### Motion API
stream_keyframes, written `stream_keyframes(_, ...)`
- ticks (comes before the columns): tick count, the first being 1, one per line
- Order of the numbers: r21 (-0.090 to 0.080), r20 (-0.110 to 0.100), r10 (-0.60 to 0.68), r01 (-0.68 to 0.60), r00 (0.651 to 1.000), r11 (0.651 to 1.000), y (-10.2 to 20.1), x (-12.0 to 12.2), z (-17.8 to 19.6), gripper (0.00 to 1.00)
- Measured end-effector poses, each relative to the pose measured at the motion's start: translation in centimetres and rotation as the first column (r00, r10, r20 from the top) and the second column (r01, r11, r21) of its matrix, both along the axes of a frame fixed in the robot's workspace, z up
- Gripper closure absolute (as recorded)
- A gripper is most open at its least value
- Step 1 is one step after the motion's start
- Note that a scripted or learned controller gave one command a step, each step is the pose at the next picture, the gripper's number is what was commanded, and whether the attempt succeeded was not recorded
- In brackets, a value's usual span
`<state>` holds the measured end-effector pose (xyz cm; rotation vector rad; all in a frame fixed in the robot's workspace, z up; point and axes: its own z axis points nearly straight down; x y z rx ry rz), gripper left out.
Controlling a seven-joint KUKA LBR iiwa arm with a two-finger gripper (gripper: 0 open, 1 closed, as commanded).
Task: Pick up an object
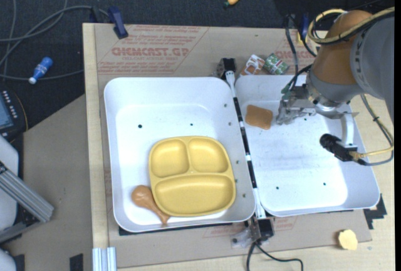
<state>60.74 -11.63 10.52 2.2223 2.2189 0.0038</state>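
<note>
Hovering right of centre frame, my pincer [289, 110], grip state unclear, sits beside the brown slice [259, 117]; probably light, flat, best pinched edgewise.

Yellow tray [191, 183] and tan-orange drumstick [148, 199] in a white bin [119, 138] — brown slice [258, 117] opposite.

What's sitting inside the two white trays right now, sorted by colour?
Yellow: 1, the divided plate in the left bin.
Orange-brown: 2, the spoon-like toy beside the plate and the flat brown piece in the right bin.
Total: 3
</note>
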Motion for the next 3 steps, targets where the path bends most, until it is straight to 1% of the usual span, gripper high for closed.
stream_keyframes(1, 0.000, -0.001, 0.000, 0.000, 1.000, 1.000, 0.0, 0.0, -0.1, 0.00)
stream_keyframes(2, -0.001, 0.002, 0.005, -0.005, 1.000, 1.000, 2.4, 4.5, -2.1, 0.00)
stream_keyframes(3, -0.001, -0.005, 0.001, -0.001, 1.000, 1.000, 1.9, 3.3, -2.0, 0.00)
